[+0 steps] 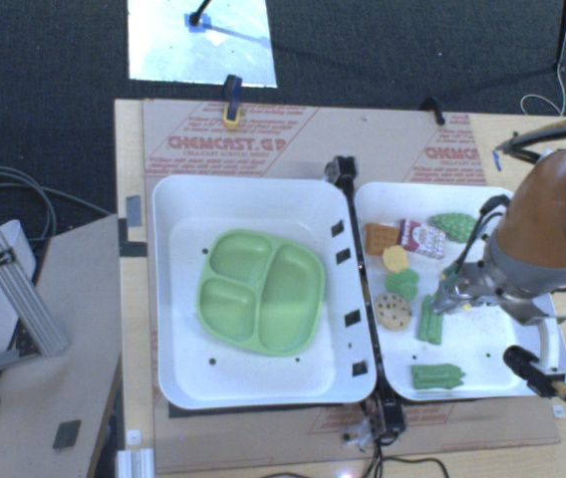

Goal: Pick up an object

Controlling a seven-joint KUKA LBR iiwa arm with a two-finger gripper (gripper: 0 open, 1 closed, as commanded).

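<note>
Tool low in right bin, beside green stick.
Tool hangs just right of the green stick, which lies in the right bin, long axis running near-to-far. Whether the tool is open or closed: cannot tell. Green tray sits in left bin, well apart.

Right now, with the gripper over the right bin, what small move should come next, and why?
Probably a short descent: the gripper hovers just right of the long green piece in the right bin, with nothing seen between its fingers.
</note>
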